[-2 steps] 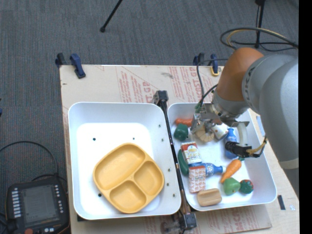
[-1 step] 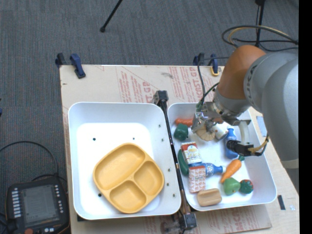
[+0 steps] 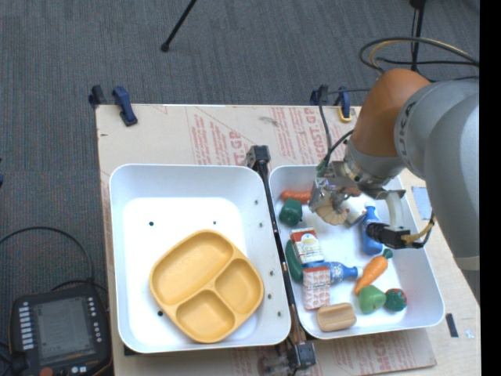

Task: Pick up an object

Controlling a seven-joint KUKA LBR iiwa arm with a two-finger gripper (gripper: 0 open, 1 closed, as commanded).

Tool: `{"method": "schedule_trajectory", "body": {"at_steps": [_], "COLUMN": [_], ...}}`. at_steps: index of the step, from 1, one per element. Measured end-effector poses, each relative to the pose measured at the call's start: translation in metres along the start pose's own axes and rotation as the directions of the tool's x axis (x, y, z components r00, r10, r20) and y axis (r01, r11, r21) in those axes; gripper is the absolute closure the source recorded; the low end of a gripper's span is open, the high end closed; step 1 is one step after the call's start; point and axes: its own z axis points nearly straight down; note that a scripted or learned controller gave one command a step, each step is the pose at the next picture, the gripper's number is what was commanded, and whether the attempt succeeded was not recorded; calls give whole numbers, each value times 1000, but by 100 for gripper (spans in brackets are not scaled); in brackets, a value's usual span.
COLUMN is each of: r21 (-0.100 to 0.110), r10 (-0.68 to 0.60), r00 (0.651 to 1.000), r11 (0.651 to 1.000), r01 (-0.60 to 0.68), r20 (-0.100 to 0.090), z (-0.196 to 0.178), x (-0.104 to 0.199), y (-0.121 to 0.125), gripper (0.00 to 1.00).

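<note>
My gripper (image 3: 332,200) hangs low over the back of the right bin (image 3: 423,288), reaching in from the right. Beneath it lies a tan, roundish item (image 3: 338,213), and I cannot tell whether the two touch. To the gripper's left are a small orange piece (image 3: 296,197) and a dark green pepper (image 3: 291,211). A blue toy (image 3: 371,230) lies just to its right. Nearer the front are a small white carton (image 3: 308,247), a red and white carton (image 3: 316,286), a blue bottle (image 3: 342,272), a carrot (image 3: 373,271) and a bread roll (image 3: 337,316).
The left bin (image 3: 141,190) holds a yellow divided plate (image 3: 206,285). A green cucumber (image 3: 293,260) lies along the right bin's left wall. A green pepper (image 3: 371,298) and a red fruit (image 3: 395,298) sit at the front right. Blue clamps (image 3: 124,104) grip the board's back edge.
</note>
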Motion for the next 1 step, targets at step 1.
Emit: {"method": "schedule_trajectory", "body": {"at_steps": [1], "r21": [-11], "r10": [4], "r00": [1000], "r11": [1000], "r01": [-4], "r20": [2], "z": [-73], "x": [82], "y": [1], "gripper": [100]}}
